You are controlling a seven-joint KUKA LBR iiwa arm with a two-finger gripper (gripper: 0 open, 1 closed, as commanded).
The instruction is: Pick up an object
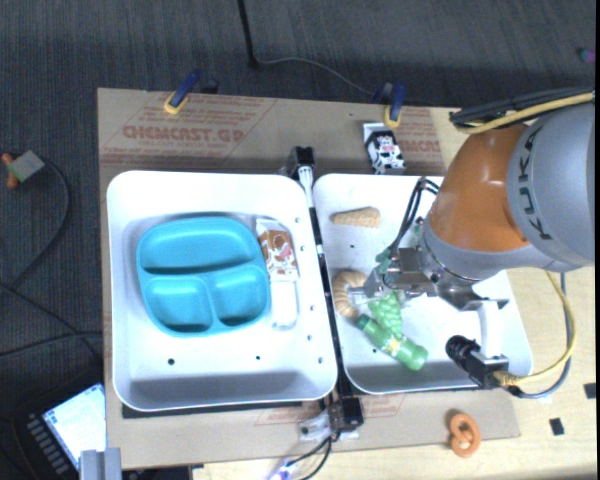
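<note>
arm: grey kuka arm with orange band [480, 203] reaches in from the right and hangs over the right bin, covering much of its middle and right part
gripper: two-finger gripper [385, 286] sits low over the right bin's left half, just above the green bottle; whether its fingers are apart or together i cannot tell
green bottle: green plastic bottle [395, 336] lies tilted on the right bin floor, its upper end under the gripper, its lower end near the front wall
tan pieces: a tan bread-like oblong piece [357, 217] lies near the back of the right bin, well apart from the gripper; a second tan rounded piece [346, 283] lies by the left wall, just beside the gripper
right bin: shallow white plastic bin [330, 193]
left bin: shallow white plastic bin [195, 390] holds a blue three-compartment plastic tray [200, 271] and, beside its right edge, a clear packet with brown print [279, 268]
bench: orange ring-shaped item [464, 432] lies on the cardboard in front of the right bin
</note>
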